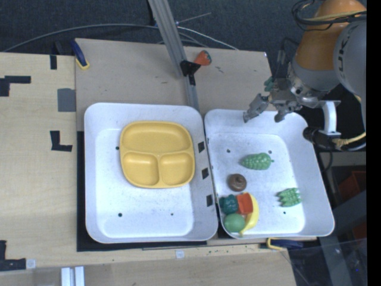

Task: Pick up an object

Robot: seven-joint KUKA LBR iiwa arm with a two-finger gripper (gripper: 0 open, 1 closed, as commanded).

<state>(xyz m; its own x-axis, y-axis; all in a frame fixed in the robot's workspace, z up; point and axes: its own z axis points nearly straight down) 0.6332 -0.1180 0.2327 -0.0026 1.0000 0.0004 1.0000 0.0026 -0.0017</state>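
So the desk (137,70) has two white bins side by side: the left bin (101,177) just holds a yellow divided tray (158,154), and the right bin (312,177) has a green bumpy veggie (256,161), a smaller green leafy piece (289,196), a brown round thing (237,182), and a cluster of toy food (239,212) jammed into its near-left corner. The hand (266,112) hangs over the right bin's far edge with its fingers spread and nothing between them. The bumpy veggie sits closest, just below it, with open floor between.

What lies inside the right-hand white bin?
Two green leafy pieces, a brown round piece, and a corner cluster whose overlapped lower parts stay hidden.
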